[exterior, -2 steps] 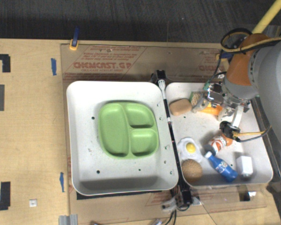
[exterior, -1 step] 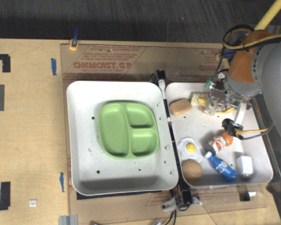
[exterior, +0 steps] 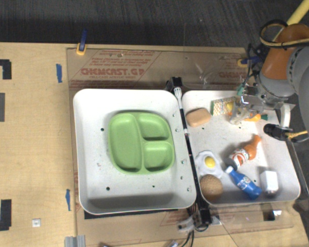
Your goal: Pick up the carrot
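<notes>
Brown and rough, one round kiwi (exterior: 211,185) sits at the lower edge of the right bin (exterior: 286,161), beside a fried egg (exterior: 208,162) and a blue bottle (exterior: 243,182). At upper right the gripper (exterior: 242,109) hangs low; I cannot tell how far its fingers are parted. One orange carrot (exterior: 254,145) lies mid-bin below it. The left bin (exterior: 90,138) holds one green divided plate (exterior: 141,141). Two smooth white bins rest on cardboard (exterior: 31,138).

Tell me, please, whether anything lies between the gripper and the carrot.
Nothing visible does. The gripper is right at the carrot, whose orange end shows beside it. The yellow packet lies on the gripper's other side, out of the way.
</notes>
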Robot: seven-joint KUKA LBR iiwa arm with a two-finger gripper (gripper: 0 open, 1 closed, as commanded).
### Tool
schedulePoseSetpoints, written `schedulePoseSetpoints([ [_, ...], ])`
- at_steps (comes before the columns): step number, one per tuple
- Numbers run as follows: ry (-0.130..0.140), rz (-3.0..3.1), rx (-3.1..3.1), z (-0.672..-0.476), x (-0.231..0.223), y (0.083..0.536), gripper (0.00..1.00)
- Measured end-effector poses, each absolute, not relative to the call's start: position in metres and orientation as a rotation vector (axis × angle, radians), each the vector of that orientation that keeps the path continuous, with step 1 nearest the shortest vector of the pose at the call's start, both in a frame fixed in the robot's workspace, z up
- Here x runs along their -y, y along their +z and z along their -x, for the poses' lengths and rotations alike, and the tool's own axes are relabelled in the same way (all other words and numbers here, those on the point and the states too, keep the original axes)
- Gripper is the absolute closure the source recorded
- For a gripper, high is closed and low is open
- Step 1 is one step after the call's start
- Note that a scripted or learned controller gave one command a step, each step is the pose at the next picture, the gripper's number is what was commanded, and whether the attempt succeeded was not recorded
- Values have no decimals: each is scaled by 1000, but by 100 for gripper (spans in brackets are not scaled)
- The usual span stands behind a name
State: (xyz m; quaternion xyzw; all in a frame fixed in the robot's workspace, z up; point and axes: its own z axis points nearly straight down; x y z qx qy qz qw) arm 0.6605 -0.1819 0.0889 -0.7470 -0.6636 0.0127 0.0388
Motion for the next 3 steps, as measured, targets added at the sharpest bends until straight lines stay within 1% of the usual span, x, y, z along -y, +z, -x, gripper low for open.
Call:
schedulePoseSetpoints([
  [1, 41, 2292, 2035, -660, 182, 89, 0],
  [2, -35, 2298, 2053, -646, 188, 89, 0],
  [3, -4, 2373, 2050, -645, 211, 117, 0],
])
